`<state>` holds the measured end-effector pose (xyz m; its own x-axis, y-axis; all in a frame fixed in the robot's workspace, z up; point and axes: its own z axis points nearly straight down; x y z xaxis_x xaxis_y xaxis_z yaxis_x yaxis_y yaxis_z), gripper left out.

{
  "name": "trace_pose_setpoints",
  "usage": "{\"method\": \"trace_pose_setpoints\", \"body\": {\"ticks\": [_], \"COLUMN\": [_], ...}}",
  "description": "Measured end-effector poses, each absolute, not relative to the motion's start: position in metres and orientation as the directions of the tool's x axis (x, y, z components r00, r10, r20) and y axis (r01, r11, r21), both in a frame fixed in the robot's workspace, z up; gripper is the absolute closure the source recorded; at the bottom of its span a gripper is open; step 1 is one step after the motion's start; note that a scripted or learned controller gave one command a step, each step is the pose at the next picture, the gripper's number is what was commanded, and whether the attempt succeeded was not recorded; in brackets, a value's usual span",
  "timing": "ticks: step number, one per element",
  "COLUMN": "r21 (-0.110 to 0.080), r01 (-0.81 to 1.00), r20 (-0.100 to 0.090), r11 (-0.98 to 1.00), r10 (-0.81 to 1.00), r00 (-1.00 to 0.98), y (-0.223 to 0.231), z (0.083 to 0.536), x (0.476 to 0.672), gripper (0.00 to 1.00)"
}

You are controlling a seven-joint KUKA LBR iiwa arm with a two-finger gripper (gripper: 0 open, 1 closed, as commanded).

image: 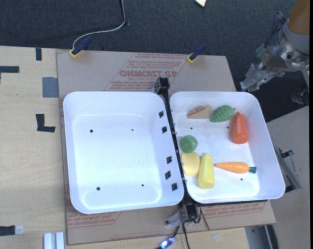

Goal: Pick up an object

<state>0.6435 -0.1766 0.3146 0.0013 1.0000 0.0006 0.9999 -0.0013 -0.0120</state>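
**A:** Two shallow white bins, glossy moulded plastic with rounded corners, side by side on a printed cardboard sheet (146,71). Left bin (115,191) has small dark dots on its floor. A row of black clips (169,154) runs down the joint between them.

**B:** Contents of the right bin (265,154)?

**A:** Seven toy foods, smooth plastic. Landmark: the yellow bottle-shaped piece (206,171), upright-oblong, near the bin's front edge. Touching its left side, a rounder yellow lemon-like piece (190,164). Just behind that, a green ball-shaped piece (188,143). Right of the yellow bottle, an orange carrot (232,166), tapered, lying flat, green stub at its far end. Further back and right, a red-orange pepper shape (239,128), elongated. Behind the bottle near the back wall, a bumpy green leafy piece (222,113) and beside it a tan wedge (199,111) like a sandwich slice.

**B:** Gripper?

**A:** Gripper (252,82) is well behind and right of the bottle, outside the bin's back right corner, over dark floor. Grey metal wrist, orange band above. Nothing in it; open or closed, cannot tell.
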Motion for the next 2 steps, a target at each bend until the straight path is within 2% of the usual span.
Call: {"method": "trace_pose_setpoints", "body": {"ticks": [1,2], "r21": [-0.014,0.011], "r01": [1.0,1.0], "r20": [0.004,-0.001], "r11": [0.005,0.003], "r10": [1.0,1.0], "r00": [-0.005,-0.003], "y": [-0.12,-0.105], "z": [0.193,0.351], "x": [0.627,0.571], "gripper": [1.0,1.0]}}
